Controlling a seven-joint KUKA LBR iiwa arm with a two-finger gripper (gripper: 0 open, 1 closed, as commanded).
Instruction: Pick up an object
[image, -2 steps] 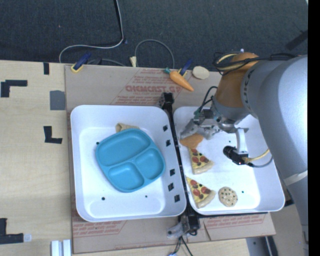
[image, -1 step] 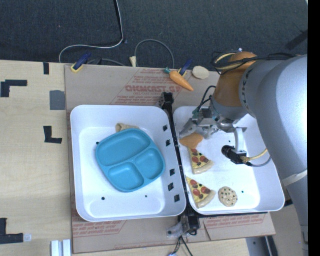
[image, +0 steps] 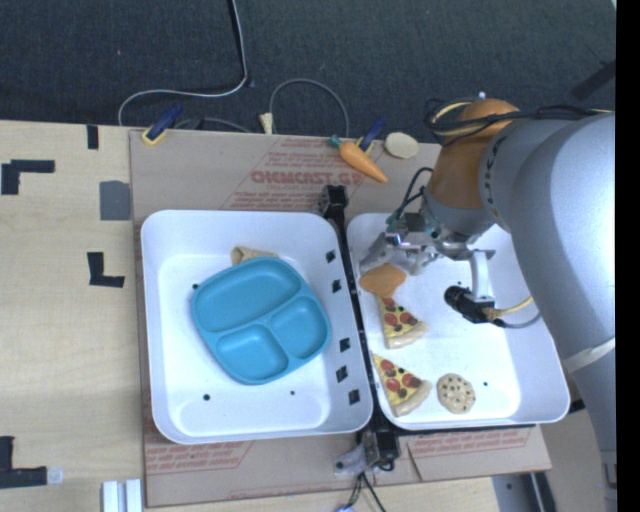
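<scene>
Tool (image: 400, 248) sits low by the right bin's (image: 535, 400) left wall, grip unreadable, a tan food piece (image: 382, 279) just beneath; open floor toward the cookie (image: 456, 392), wooden worktop (image: 60, 330) beyond.

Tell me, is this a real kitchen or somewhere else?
Probably a robot test bench, not a kitchen. A grey robot arm with an orange band reaches over two shallow white plastic bins, the food is toys like the plastic pizza slices, and loose cables trail across the floor.
</scene>
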